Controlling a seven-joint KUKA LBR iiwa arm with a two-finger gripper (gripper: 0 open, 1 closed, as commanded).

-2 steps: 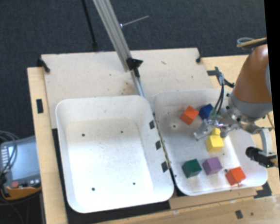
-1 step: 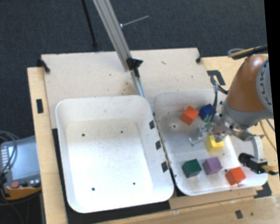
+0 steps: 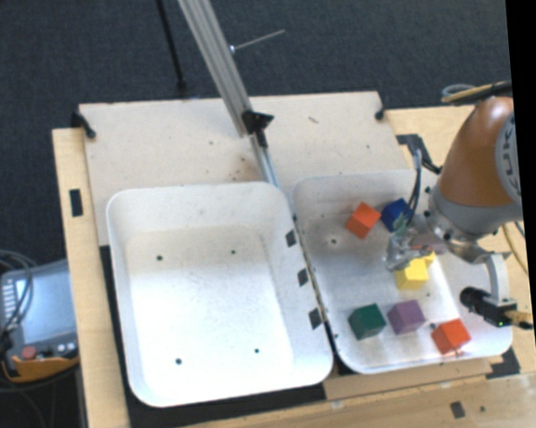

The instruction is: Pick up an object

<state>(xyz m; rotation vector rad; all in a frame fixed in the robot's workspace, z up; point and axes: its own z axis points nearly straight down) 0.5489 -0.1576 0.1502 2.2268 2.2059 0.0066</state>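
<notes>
The jaws hang over the right bin (image 3: 356, 364), their spread impossible to tell. A yellow block (image 3: 413, 272) sits just beneath them, a blue block (image 3: 395, 213) above, an orange block (image 3: 363, 219) up-left.

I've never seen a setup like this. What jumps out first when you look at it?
The bright blocks in the right white bin catch the eye: orange, blue, yellow, green, purple and red-orange. The grey-and-orange arm reaches in from the right, its hand low beside the yellow block.
</notes>
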